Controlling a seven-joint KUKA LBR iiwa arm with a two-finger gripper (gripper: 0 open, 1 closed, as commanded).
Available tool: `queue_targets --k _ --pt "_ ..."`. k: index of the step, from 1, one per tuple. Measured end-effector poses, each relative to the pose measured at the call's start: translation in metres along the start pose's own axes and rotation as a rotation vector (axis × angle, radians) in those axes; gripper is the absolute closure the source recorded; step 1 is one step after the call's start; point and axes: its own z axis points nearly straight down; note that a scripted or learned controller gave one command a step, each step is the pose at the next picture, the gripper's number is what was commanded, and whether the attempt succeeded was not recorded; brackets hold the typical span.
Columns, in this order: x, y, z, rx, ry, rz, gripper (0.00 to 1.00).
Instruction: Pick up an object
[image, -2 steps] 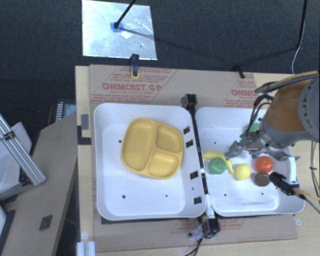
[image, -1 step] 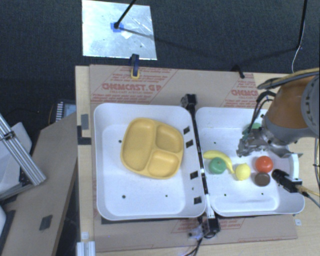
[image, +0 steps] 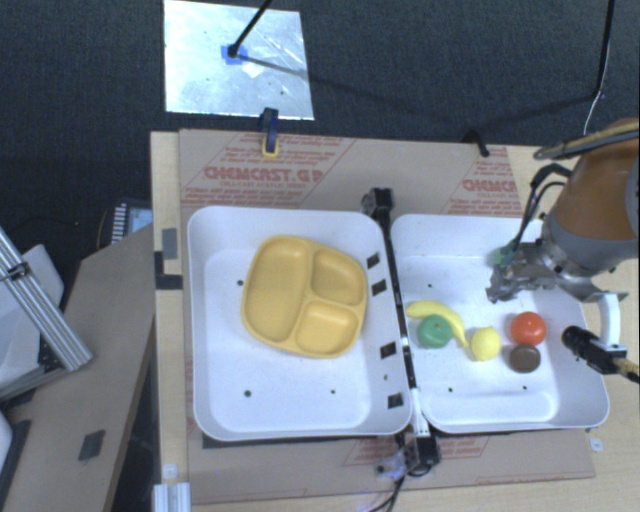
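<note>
The bench (image: 330, 155), topped with printed brown board, carries two shallow white bins side by side. The left bin (image: 215, 390) holds a yellow divided plate (image: 303, 295) with three compartments, lying a little toward twelve o'clock of that bin's middle.

The right bin (image: 480, 400) holds all the small pieces, gathered around its middle. The arm (image: 595, 205), grey with an orange band, comes in from three o'clock, and its gripper (image: 505, 280) hangs low over the bin's upper right part, at about one o'clock from the bin's middle. Whether its jaws are parted or closed cannot be told here, and nothing is seen between them.

The yellow banana (image: 440, 316) lies at about eight o'clock from the gripper, apart from it. The green round fruit (image: 434, 332) touches the banana at six o'clock of it. The yellow lemon (image: 485, 344) sits just beside the banana's right tip. The red-orange tomato (image: 528, 327) is at five o'clock from the gripper, near it but not under it. The brown round piece (image: 524, 358) rests just below the tomato, at its six o'clock.
</note>
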Motion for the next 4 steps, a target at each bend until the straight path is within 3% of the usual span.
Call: queue_targets --k 2,4 --pt "-0.004 0.005 -0.118 -0.001 0.000 -0.004 1.00" --pt "0.086 0.031 -0.113 0.002 0.002 -0.009 1.00"
